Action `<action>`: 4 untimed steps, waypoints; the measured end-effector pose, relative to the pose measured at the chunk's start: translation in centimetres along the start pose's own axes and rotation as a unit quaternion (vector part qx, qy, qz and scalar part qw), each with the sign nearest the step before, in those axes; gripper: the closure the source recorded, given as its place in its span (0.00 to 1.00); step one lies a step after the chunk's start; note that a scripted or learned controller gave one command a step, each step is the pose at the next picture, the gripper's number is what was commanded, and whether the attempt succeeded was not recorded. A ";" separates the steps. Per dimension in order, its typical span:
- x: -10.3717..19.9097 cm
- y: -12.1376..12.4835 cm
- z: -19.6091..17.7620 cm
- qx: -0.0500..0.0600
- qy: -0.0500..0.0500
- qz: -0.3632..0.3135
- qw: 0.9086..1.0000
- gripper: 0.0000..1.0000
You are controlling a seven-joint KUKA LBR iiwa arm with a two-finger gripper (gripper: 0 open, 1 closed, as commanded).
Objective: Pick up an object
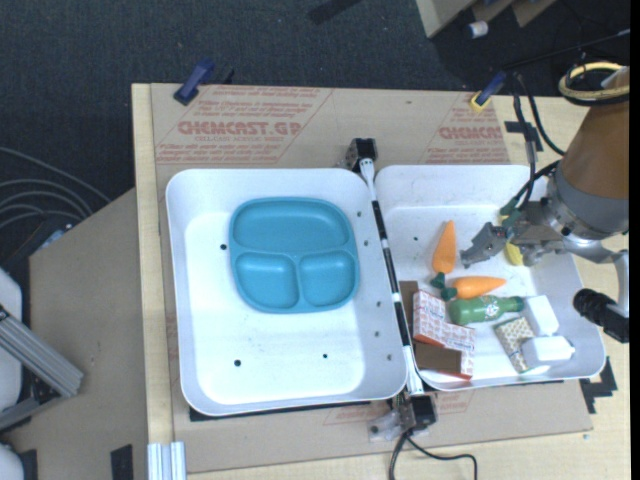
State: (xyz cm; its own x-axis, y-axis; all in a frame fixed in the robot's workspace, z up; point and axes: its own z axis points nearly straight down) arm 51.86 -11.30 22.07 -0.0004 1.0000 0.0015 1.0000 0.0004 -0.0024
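Since the pickable things are crowding the right bin [400,193], I am hovering my gripper [483,245] there, jaws parted and holding nothing, just beside the upright carrot [444,248] and above the lying carrot [478,287] and green bottle [486,309].

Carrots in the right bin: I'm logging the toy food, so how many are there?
2. One carrot stands nearly upright near the bin's middle; the other carrot lies crosswise just below it, above the green bottle. The arm may hide more.
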 end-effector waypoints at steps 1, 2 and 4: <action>-1.9 2.8 12.3 -0.005 -0.002 0.001 1.000 0.00; -1.8 2.8 11.3 -0.005 -0.001 0.001 1.000 1.00; -2.1 1.6 13.6 0.000 0.000 0.000 1.000 0.00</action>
State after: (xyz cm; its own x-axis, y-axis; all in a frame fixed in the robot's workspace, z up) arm 53.43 -13.39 8.43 0.0001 1.0000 0.0014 1.0000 -0.0001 -0.0025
